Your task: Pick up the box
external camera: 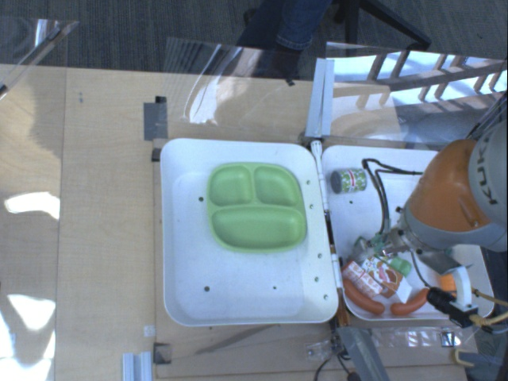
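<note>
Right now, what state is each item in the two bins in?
Green divided plate: flat, right way up, in the left bin.
Can: on its side, at the far end of the right bin.
Box: lying flat by the near wall, untouched.
Two sausages: lying beside the box.
Gripper: low over the box, nothing seen held.

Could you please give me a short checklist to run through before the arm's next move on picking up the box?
1. Box located, lying in the right bin near its front: ok.
2. End effector positioned over the box: ok; it sits just above the box's upper edge.
3. Box actually gripped: cannot tell; the arm covers the contact.
4. Clearance around the box: not ok; two sausages lie against its front side.
5. Can away from the grasp: ok, at the bin's back.
6. Green divided plate undisturbed in the left bin: ok.
</note>
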Available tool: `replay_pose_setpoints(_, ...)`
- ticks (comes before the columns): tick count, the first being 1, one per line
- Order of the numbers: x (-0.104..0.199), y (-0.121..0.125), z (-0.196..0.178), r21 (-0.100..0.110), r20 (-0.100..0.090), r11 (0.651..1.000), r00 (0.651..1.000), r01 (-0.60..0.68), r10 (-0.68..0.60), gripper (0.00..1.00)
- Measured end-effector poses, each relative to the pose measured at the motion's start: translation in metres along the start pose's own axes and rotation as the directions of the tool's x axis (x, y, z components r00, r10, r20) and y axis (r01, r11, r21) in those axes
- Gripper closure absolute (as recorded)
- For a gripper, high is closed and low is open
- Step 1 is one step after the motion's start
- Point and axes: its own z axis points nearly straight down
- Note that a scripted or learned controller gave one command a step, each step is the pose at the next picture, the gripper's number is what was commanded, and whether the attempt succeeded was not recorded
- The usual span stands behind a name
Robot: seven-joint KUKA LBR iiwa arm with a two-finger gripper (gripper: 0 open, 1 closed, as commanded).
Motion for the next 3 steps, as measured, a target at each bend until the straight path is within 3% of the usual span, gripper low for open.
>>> replay_pose_setpoints(1, 0.014, 0.004, 0.0, 0.0, 0.001, 0.999, 0.999, 0.04, -0.04, 0.0)
replay_pose_setpoints(2, 0.013, 0.008, -0.012, -0.011, 0.006, 0.999, 0.999, 0.041, -0.041, 1.0)
replay_pose_setpoints(3, 0.045, 0.063, -0.096, 0.009, -0.007, 0.996, 0.996, 0.091, -0.091, 1.0)
